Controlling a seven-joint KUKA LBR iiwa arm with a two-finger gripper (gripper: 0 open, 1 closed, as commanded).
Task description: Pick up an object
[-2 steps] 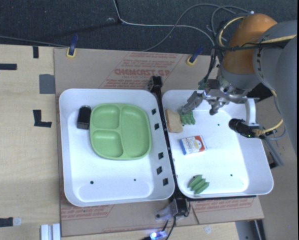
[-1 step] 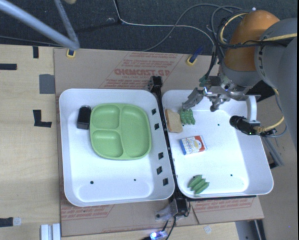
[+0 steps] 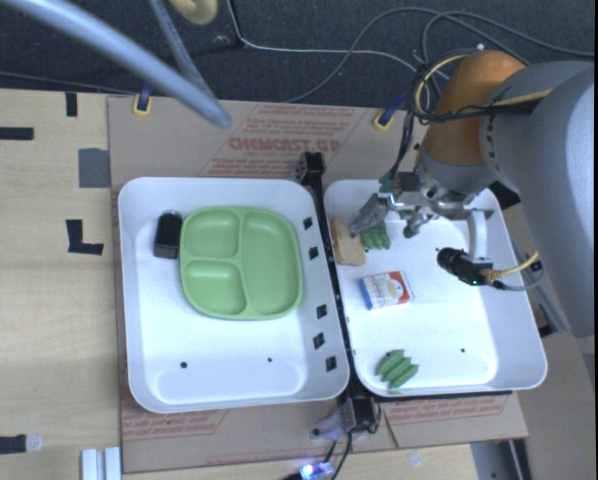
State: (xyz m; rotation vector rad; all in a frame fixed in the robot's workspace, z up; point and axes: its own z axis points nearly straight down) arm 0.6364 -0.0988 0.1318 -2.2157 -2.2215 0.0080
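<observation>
My gripper (image 3: 391,224) hangs over the far left part of the right bin (image 3: 479,348), its two fingers spread apart and open, with nothing held between them. Just below its left finger lies a small green object (image 3: 377,239). Touching that on the left is a tan, bread-like piece (image 3: 349,249) by the bin's left wall. A small white carton with red and blue print (image 3: 385,289) lies in the middle of the bin. A green pea pod (image 3: 397,369) rests near the front edge.
The left bin (image 3: 149,348) holds a green divided plate (image 3: 242,262) and a small black object (image 3: 167,235) beside it. A black cable connector (image 3: 459,262) hangs off the wrist over the right bin. The divider between the bins (image 3: 329,298) runs just left of the gripper.
</observation>
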